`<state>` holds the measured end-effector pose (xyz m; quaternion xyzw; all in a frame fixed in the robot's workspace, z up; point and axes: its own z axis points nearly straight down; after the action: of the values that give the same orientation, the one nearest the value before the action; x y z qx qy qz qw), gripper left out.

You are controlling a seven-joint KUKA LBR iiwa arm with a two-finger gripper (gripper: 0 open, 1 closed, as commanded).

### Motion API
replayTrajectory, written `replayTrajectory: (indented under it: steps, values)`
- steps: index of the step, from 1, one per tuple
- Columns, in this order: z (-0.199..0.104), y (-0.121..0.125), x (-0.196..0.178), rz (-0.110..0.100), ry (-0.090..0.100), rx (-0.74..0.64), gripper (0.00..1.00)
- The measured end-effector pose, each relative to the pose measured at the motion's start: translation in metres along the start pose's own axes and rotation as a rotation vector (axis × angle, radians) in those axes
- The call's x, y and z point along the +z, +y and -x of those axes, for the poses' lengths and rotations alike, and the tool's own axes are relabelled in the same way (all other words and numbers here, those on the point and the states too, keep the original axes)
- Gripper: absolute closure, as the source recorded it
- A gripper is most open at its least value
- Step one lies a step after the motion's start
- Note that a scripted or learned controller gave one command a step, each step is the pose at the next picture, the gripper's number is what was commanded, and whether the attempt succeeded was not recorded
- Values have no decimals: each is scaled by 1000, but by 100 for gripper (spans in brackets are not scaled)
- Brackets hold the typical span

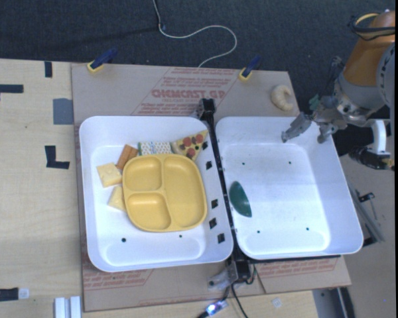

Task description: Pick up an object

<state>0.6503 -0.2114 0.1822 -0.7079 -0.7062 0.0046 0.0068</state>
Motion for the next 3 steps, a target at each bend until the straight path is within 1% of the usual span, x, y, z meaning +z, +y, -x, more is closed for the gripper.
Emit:
replayTrajectory:
  steps: [1, 2, 3]
  values:
    - [-1, 3, -10, 14, -3, -4, 0]
    - [-7, 10, 50, 10, -3, -5, 0]
    - [-8, 10, 101, 13, -4, -6, 0]
